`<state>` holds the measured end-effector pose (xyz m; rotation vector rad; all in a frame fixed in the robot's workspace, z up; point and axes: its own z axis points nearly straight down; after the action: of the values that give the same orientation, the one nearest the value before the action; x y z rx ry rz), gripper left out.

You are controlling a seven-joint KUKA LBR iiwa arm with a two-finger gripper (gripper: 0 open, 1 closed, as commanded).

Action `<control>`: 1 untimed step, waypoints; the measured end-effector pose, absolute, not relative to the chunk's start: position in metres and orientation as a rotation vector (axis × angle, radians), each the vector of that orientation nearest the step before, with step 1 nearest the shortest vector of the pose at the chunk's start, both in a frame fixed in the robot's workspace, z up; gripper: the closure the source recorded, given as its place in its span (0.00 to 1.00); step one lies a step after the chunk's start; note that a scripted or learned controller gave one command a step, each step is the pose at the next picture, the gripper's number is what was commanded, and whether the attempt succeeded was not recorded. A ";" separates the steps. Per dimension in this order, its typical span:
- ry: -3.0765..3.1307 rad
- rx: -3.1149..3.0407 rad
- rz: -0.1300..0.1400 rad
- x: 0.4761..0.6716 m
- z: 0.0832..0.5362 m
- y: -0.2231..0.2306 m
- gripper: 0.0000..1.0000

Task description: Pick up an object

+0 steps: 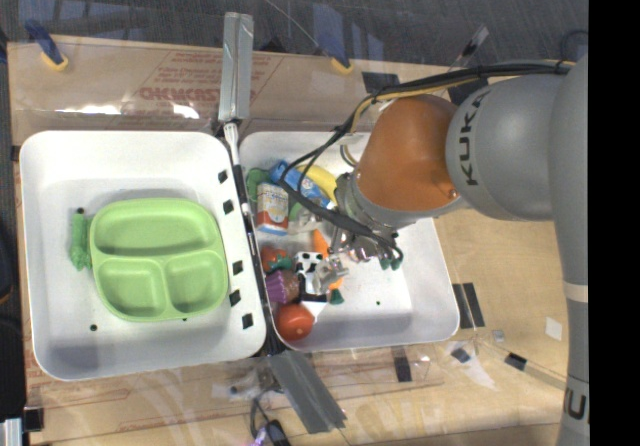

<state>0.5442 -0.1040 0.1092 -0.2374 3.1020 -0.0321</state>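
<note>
Two white bins were seen side by side on the bench (500, 274), and the grey arm (510, 149) was reached in from the right, with its orange band (405, 156) placed over the upper part of the right bin (405, 306). The gripper (335, 272) was lowered into the pile of small things at the left side of this bin, just beside a black-and-white block (311, 263); whether it was spread or pressed together could not be told, because the wrist and the clutter covered it, and no thing was seen to be pinched by it. A white can (272, 204) was laid near the wall between the bins, with its long axis running from the far side to the near side of the view. A yellow piece (321, 181) was laid above it, with its long axis slanted and its lower end pointed toward the arm. A short orange piece (319, 237) was found between the can and the gripper, but its direction could not be read well. A purple thing (283, 286) and a red round thing (293, 322) were placed in the near left corner, touching each other. In the left bin (60, 339) a green divided tray (155, 259) was laid flat, and a green stick (78, 238) was set just beside its left edge, its long axis parallel to this edge.
</note>
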 end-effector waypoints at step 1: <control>3.053 -0.537 -0.029 0.542 0.110 -0.099 0.00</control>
<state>0.5425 -0.0992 0.1097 -0.5374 3.0531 -0.0286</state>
